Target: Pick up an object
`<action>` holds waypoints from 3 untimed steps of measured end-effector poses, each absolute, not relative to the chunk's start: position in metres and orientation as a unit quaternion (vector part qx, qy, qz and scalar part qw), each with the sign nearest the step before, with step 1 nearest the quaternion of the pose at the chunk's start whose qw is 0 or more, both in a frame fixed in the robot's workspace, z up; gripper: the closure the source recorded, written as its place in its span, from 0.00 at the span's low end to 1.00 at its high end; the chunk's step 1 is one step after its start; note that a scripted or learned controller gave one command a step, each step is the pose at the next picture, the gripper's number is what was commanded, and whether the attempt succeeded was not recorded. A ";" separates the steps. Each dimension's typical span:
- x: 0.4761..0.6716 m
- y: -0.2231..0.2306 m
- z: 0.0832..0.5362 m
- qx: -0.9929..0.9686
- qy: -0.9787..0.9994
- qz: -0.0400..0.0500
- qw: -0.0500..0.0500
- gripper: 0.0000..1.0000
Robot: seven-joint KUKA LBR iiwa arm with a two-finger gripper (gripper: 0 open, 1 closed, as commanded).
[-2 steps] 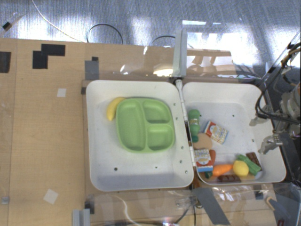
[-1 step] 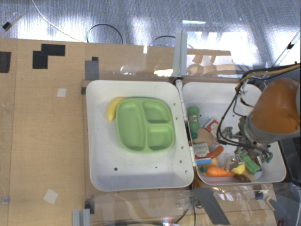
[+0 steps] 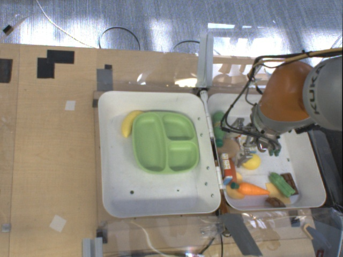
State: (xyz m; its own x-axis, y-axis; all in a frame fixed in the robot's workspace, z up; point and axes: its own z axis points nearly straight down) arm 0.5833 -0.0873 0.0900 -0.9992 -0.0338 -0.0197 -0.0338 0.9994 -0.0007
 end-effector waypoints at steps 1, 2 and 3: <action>0.587 -0.087 0.103 -0.020 1.000 -0.001 0.015 1.00; 0.611 -0.041 0.227 0.010 1.000 0.001 0.010 1.00; 0.667 -0.101 0.287 0.075 0.997 0.000 0.007 1.00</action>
